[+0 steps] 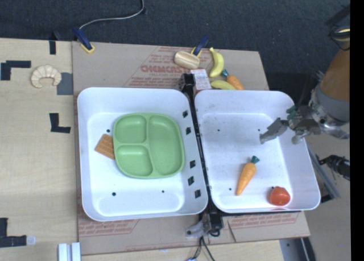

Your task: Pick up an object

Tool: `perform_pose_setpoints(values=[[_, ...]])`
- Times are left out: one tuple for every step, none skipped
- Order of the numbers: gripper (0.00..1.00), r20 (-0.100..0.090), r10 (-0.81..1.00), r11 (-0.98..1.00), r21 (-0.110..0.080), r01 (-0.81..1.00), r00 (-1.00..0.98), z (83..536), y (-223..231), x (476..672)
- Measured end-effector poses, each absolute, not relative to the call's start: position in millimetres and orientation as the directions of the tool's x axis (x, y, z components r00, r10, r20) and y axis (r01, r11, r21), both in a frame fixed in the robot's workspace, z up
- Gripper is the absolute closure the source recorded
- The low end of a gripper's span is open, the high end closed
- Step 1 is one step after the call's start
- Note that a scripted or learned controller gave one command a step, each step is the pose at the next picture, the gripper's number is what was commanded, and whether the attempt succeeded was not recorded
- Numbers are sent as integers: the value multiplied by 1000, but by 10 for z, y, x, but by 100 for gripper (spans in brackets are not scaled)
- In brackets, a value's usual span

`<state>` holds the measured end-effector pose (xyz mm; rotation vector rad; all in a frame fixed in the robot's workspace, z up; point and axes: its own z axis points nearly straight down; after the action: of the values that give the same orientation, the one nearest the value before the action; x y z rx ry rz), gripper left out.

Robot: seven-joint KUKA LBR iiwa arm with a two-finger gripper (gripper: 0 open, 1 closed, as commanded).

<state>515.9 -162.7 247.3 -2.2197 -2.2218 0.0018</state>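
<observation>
A toy carrot (246,177) lies in the lower middle of the right bin (227,112), its green top pointing toward the upper right of the frame. Just to its lower right, near the bin's bottom right corner, sits a red tomato-like toy (279,196). Above both, at the bin's right wall, the end effector (282,131) reaches in from the right side of the frame; its two fingers stand apart with nothing between them, well clear of the carrot.

In the left bin (136,206) a green divided plate (149,145) rests over the edge of a flat brown piece (105,146). On the table beyond the bins, at the top centre, lie a bread roll (186,59), bananas (216,65) and a small box (200,79). A croissant (46,75) sits at the far upper left.
</observation>
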Motion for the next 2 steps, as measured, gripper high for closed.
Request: perform_pose_setpoints(values=[[0,2,1000,1,-5,1000,-1,1090,-1213,5086],[0,-1,1000,1,6,1000,-1,864,-1214,4856]])
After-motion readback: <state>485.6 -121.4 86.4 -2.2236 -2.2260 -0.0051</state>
